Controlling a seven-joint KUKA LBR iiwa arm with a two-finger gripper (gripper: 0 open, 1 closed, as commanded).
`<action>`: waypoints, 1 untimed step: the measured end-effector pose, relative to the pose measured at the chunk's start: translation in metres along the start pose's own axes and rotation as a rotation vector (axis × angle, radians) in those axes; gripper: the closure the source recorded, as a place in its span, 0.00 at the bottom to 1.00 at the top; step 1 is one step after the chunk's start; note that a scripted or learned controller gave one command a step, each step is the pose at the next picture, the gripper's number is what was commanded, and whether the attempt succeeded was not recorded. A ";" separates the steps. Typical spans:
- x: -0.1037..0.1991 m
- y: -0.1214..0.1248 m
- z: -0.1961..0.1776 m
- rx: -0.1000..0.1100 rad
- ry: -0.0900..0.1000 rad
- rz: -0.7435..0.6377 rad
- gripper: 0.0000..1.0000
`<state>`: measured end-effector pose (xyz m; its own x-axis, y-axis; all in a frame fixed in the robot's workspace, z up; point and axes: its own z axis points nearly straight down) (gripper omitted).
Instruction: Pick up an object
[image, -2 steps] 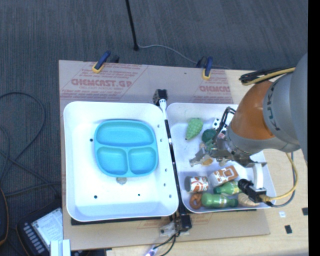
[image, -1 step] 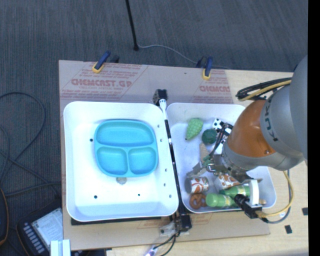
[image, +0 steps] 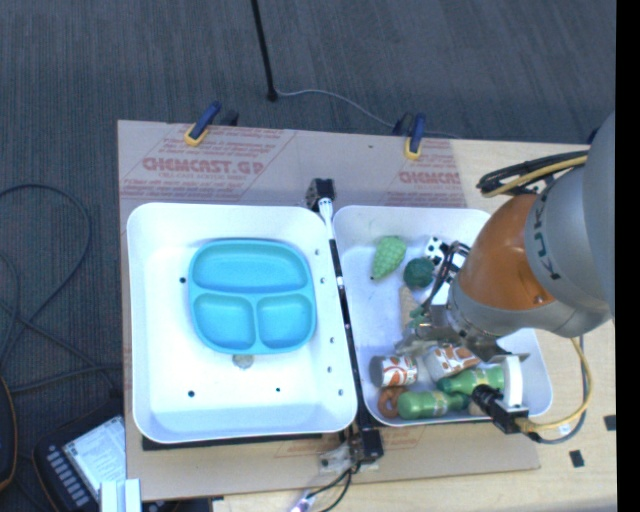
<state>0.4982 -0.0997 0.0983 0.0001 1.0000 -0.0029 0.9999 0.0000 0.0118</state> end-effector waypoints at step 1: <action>0.037 0.092 -0.130 0.006 0.002 -0.002 1.00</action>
<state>0.5889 -0.0627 0.2291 -0.0021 1.0000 -0.0013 1.0000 0.0021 0.0062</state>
